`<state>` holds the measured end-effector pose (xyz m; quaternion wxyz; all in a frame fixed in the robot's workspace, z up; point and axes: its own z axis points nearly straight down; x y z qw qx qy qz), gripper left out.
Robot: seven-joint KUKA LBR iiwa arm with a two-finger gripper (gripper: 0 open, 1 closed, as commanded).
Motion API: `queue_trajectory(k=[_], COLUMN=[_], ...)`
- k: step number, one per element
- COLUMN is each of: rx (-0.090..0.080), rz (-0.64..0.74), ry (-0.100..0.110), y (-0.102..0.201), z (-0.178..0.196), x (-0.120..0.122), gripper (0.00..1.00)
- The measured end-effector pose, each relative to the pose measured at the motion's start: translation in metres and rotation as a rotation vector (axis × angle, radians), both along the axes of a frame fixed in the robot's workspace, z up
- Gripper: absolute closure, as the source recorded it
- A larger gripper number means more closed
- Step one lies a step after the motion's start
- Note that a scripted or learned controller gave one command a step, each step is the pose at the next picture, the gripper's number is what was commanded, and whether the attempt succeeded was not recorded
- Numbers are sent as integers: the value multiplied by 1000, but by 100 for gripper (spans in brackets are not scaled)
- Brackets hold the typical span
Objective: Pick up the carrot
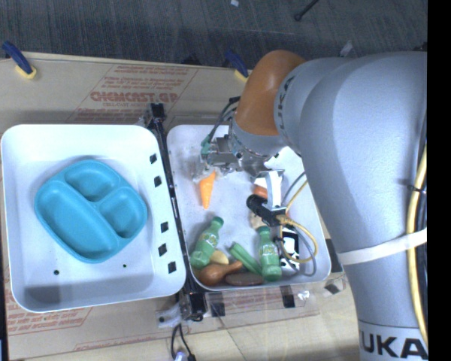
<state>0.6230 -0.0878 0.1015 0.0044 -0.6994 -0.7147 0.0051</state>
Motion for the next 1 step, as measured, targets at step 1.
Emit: queue_trajectory(k=[1], rx=[4], rz=[45], ry=[-16], y=[67], z=[96], x=[-7], gripper=[100])
